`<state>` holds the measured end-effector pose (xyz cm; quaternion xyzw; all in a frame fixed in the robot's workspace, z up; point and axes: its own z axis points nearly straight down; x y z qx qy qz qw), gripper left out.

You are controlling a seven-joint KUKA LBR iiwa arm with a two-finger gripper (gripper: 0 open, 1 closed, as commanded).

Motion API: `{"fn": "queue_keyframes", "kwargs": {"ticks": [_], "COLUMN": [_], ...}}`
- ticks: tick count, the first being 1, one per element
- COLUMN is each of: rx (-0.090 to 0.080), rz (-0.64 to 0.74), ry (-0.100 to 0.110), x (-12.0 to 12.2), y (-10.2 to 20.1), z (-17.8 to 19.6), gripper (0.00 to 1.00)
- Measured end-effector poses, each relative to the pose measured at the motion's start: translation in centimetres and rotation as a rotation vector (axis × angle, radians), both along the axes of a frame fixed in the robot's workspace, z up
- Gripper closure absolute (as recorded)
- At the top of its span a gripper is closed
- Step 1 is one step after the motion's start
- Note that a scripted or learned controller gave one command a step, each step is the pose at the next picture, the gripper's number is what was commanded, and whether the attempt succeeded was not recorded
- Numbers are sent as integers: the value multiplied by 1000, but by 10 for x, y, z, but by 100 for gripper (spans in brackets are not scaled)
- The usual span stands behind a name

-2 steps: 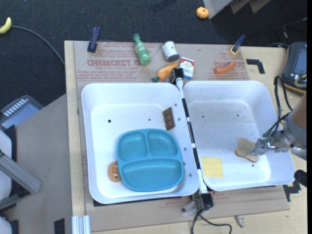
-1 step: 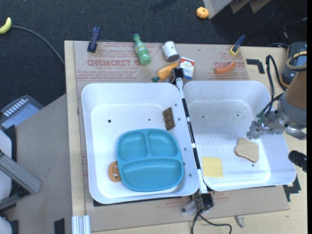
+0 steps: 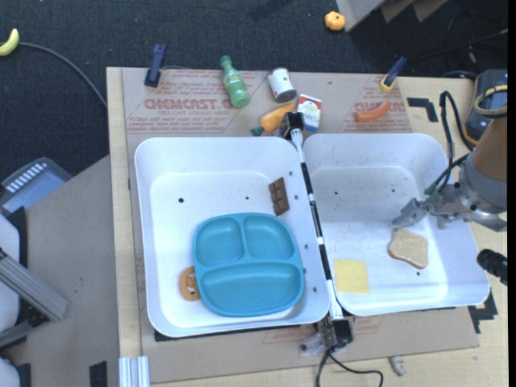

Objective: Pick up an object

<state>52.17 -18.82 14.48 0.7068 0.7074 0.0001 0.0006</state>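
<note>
A tan slice of bread lies on the right bin floor near its right wall. A flat yellow cheese square rests at the front of the same bin. My gripper hangs low over the right bin, just above and behind the bread, at the end of the grey arm reaching in from the right. Nothing is visibly held in it. In the left bin sit a blue divided plate, a brown chocolate bar and a small orange pretzel.
Behind the bins on the board lie a green bottle, a small can, a carrot, a carton and a sausage. Blue clips hold the board's back edge. Black cables run beside the arm.
</note>
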Motion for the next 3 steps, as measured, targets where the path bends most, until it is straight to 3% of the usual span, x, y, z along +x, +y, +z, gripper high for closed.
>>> {"fn": "queue_keyframes", "kwargs": {"ticks": [1, 2, 3], "rx": [-1, -1, 1], "rz": [-1, -2, -1], "ry": [-3, -1, 3], "x": [-5, -22, -19], "y": [20, -1, 1], "z": [-58, -3, -21], "gripper": [0, 0, 0]}}
